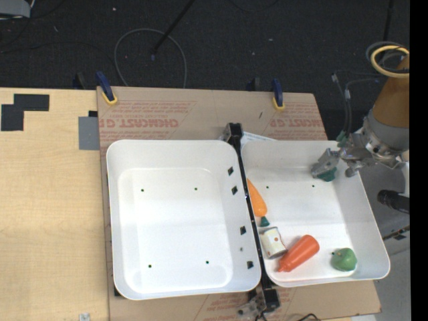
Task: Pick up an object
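The arm point(391, 112) is cut off at the right edge. Its fingers point(329, 166) hang over the far right corner of the right bin point(334, 212); a small teal item point(327, 174) sits at their tips, too small to identify, and whether it is gripped cannot be told. Spread of the fingers: cannot tell. Well apart, near the front wall, lie an orange carrot point(299, 253), a green ball point(344, 259) and a white cylinder point(271, 241). A second orange piece point(256, 198) rests against the divider, partly hidden. The left bin point(174, 219) adjoins on the desk point(47, 212).
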Controlling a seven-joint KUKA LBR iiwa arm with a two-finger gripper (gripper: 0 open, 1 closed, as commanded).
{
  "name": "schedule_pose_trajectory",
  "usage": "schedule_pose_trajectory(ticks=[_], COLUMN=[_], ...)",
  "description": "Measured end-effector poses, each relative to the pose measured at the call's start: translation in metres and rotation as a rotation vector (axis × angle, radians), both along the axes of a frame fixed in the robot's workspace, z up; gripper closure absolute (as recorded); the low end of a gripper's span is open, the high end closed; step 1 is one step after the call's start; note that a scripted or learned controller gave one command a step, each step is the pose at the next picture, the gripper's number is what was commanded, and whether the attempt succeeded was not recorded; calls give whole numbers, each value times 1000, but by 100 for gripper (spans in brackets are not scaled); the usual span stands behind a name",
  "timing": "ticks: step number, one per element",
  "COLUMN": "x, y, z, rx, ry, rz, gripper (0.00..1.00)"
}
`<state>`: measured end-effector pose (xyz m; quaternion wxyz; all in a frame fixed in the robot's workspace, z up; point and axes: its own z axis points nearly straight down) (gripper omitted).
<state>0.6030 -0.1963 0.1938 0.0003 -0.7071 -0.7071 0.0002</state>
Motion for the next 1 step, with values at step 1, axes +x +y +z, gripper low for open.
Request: schedule_pose_trajectory(ticks=[1], x=[42], y=[-6], z=[-75], rx=[-2], ry=[-8], rz=[0], gripper=[0])
